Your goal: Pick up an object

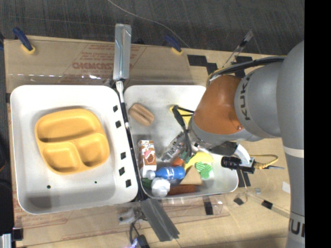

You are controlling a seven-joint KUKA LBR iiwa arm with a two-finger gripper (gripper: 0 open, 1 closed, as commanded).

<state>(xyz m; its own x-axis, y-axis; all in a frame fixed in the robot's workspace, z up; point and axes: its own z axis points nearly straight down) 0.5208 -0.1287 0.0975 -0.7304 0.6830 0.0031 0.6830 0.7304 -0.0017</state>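
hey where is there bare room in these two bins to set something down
The left bin has bare floor along its near edge, below the yellow tray. In the right bin, the far strip around the brown bun is open. Its near end is crowded: carton, blue bottle, gripper.

The cardboard-covered worktop (155, 56) bears a left white bin (20, 138) and a right white bin (155, 94), touching side by side.

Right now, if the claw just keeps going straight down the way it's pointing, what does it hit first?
Most likely the pile of small items at the near end of the right bin: the claw sits just above the blue bottle and the small carton. Depth is hard to judge from this view.
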